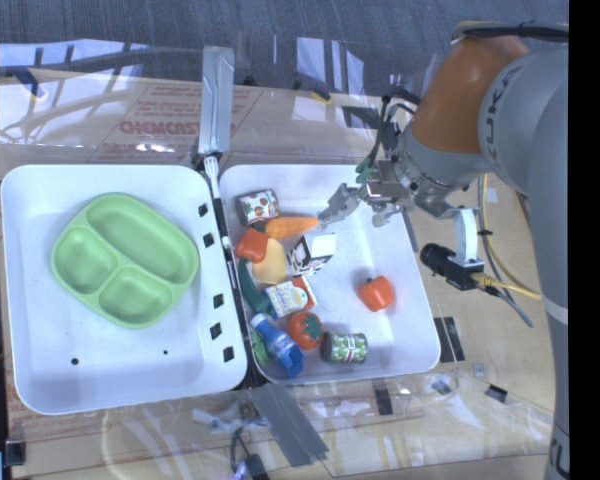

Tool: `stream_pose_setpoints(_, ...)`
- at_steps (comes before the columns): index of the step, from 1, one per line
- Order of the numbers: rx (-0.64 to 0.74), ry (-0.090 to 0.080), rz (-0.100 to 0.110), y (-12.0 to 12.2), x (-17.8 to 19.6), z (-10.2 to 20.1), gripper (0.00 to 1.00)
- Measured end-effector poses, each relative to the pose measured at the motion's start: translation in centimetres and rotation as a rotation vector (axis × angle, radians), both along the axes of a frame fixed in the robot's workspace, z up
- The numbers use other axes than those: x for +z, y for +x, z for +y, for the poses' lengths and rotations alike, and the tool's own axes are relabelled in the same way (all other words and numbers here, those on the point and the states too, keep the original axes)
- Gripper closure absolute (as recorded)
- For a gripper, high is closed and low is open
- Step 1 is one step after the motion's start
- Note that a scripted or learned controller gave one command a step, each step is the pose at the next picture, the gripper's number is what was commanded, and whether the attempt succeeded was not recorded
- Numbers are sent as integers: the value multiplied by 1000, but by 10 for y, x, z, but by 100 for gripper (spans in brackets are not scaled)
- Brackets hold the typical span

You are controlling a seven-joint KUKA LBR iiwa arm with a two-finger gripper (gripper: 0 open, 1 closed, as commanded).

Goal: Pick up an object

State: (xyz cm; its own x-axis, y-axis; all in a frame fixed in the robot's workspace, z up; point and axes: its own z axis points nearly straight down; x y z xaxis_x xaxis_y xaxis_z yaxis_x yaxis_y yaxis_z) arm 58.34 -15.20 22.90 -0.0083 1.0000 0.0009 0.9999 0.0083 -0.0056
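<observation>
The right bin (405, 318) holds a pile of small items along its left side. Among them are a small can (258, 206), a carrot (290, 226), a yellow piece (270, 266), a small carton (288, 296), a red tomato (305, 328), a blue bottle (278, 348) and a green can (343, 347). An orange pepper (376, 292) lies apart on the bin floor. My gripper (361, 211) hangs over the bin's upper middle, open, with nothing between its fingers. Its left finger (336, 208) points toward the carrot and a black and white box (312, 252).
The left bin (40, 368) carries a green divided plate (125, 258). A metal strip (214, 98) stands at the back between the bins. The arm's grey and orange body (480, 98) looms over the right bin's far right corner, with cables (500, 268) beside it.
</observation>
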Motion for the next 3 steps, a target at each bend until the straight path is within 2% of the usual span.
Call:
stream_pose_setpoints(1, 136, -1, -5, 7, -137, 35, 0)
stream_pose_setpoints(2, 140, -1, 0, 7, -129, 35, 100)
stream_pose_setpoints(3, -52, -1, -6, 29, 34, 101, 100)
